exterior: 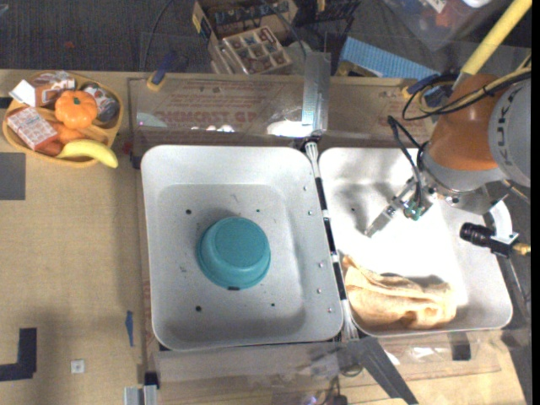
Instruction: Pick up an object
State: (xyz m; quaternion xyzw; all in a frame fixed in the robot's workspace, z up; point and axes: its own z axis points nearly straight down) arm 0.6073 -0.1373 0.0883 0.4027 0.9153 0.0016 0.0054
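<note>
Gripper (375,224) above cloth (398,297), right bin (498,310)

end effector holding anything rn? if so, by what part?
Nothing held. The end effector hangs over bare floor of the right white bin, apart from the crumpled tan cloth. Nothing sits between its fingers.

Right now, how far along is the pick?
Nothing looks picked yet: the teal bowl sits upside down in the left bin, and the tan cloth lies crumpled in the right bin. In progress: the hand hangs above the right bin's floor, just above the cloth. The whole grasp and lift remain.
</note>
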